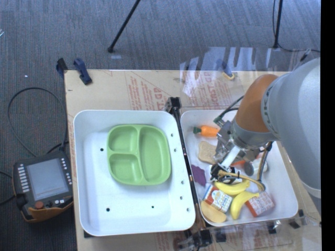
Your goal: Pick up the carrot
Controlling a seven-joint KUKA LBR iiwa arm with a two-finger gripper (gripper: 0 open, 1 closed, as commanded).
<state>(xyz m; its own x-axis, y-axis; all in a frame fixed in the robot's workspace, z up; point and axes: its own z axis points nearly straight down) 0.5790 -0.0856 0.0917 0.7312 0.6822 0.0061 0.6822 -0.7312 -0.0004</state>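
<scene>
Item, carrot point(209, 131): lies at the upper left of the frame-right bin point(280, 179), long axis across the frame with its green top leftward, just up and left of my jaws, which hang above the banana point(235, 186); open or closed, I cannot tell.

The single camera is fixed high above the bench point(120, 90) and looks down on it at a slant, with the far edge toward the top of the frame. It stands back far enough to take in the left bin point(86, 203) and the right bin point(285, 192) whole. Grey carpeted floor point(157, 25) lies beyond and to the left. The arm point(298, 103) comes in from the right, large and close to the lens.
</scene>
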